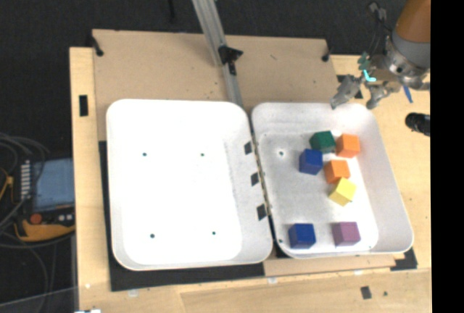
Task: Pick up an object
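We look down at a slant on a pale wooden counter (181, 58) that carries two shallow white bins side by side. The left bin (181, 181) has a bare white floor with a few small dark dots on it. The right bin (290, 130) holds seven small blocks.

Toward the far side of the right bin sits a green block (322, 140), with an orange block (349, 145) just beside it on the right. A blue block (310, 161) lies just in front of the green one. A second orange block (336, 170) sits a little nearer to us, and a yellow block (343, 191) touches its near corner. Along the near edge of the bin, well apart from that cluster, are another blue block (301, 235) and a purple block (346, 233), near each other but not touching.

The arm (415, 11) comes in from the upper right, grey with an orange band above the wrist. Its gripper (362, 94) hangs above the far right corner of the right bin, over the rim and away from the blocks. We see its two fingers spread apart, with nothing between them and nothing touching them. The nearest blocks, the green and orange pair, lie below and in front of it.

A slim metal pole (206, 14) slants across the counter toward the gap between the bins.
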Robot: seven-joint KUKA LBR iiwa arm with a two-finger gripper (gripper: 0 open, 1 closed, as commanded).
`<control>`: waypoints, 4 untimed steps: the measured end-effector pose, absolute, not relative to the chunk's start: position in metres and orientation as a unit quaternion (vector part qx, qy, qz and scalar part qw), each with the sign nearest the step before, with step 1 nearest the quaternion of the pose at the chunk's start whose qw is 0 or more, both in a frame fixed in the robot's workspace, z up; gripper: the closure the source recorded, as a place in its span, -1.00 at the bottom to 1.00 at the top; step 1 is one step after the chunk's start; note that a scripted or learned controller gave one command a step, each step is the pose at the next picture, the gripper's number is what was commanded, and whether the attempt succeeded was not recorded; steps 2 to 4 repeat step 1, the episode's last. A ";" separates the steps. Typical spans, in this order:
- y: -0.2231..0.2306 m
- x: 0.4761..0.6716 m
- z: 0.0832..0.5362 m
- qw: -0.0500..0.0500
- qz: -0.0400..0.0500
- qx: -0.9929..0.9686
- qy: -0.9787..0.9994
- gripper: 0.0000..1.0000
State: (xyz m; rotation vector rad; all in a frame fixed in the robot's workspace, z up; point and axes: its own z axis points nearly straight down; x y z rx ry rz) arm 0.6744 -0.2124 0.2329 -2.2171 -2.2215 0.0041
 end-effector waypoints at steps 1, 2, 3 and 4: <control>-0.213 0.675 0.236 -0.001 0.001 -0.705 -0.709 -1.00; -0.213 0.675 0.236 -0.001 0.001 -0.705 -0.709 -1.00; -0.213 0.675 0.236 -0.001 0.001 -0.705 -0.709 -1.00; -0.213 0.675 0.236 -0.001 0.001 -0.705 -0.709 -1.00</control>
